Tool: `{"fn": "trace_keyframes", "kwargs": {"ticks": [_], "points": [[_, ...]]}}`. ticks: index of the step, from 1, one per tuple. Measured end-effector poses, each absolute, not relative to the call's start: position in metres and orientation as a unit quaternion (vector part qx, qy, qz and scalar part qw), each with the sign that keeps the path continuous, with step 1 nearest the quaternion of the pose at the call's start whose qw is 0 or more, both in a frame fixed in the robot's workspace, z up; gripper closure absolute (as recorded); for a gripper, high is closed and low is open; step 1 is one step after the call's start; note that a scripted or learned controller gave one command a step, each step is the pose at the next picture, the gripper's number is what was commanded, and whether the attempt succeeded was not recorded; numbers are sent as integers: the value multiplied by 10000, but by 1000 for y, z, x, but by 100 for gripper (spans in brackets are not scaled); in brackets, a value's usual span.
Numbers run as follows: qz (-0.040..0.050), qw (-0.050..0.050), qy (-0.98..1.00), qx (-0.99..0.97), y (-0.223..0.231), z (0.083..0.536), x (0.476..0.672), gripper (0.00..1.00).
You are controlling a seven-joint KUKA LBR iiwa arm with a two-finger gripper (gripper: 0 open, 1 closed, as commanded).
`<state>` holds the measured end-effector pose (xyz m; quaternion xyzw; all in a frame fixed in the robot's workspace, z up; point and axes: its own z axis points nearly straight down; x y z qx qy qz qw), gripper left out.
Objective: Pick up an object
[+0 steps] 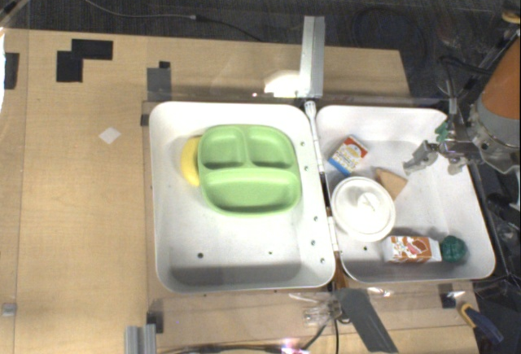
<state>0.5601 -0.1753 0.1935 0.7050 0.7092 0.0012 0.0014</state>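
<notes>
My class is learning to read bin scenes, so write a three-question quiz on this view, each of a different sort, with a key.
1. True or false: the green divided tray lies in the right bin.
2. Which thing sits nearest the right bin's front right corner? A) white round lid B) green ball C) small red carton
3. What yellow thing peeks out from under the tray's left edge?

Key: 1 false, it lies in the left bin; 2 B; 3 a yellow banana-like thing.
</notes>
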Motion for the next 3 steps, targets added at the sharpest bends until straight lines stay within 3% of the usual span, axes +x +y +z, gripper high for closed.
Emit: {"fn": "trace_keyframes", "kwargs": {"ticks": [1,2,3], "points": [[13,14,7139,7002,-138,157,611,0],[24,32,7102,7040,-150,87,592,0],[44,69,7106,7036,-150,101,594,100]]}}
